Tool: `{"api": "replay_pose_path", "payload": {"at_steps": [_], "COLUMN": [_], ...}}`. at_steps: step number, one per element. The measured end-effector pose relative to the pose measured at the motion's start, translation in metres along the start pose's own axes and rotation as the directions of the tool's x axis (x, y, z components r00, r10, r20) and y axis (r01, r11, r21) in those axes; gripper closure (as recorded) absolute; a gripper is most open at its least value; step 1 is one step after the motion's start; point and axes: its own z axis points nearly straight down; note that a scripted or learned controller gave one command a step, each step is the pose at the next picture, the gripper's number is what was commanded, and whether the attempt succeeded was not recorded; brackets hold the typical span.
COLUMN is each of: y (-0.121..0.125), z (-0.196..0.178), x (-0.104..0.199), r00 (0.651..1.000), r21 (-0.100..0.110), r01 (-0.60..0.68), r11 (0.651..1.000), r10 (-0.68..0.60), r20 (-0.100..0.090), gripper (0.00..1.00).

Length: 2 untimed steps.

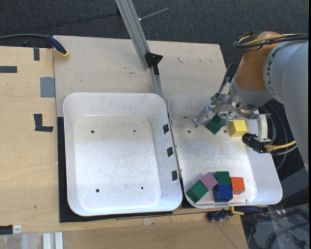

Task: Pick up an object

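Five blocks (217,184) sit low in your right bin (197,149); your jaws maybe pinch the light, hard green block (213,124) by flat sides.

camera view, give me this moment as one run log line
pincer: over right bin, at green block | hold: cannot tell | yellow block: beside it | other blocks: clustered at near edge

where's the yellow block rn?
The yellow block is in the right bin, near its upper right edge, just right of a dark green block at the gripper, well above the cluster of blocks at the bin's lower edge.
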Motion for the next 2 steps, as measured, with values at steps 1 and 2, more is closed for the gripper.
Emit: {"api": "replay_pose_path", "payload": {"at_steps": [1,2], "y": [0.0065,0.0067], "z": [0.0114,0.0033], "x": [-0.0021,-0.0014], "r00": [1.0,1.0], "r21": [-0.028,-0.029], "r01": [0.0,0.002], "r11": [1.0,1.0], "r10": [0.001,-0.002], "r20": [0.008,0.009], "gripper": [0.0,1.0]}}
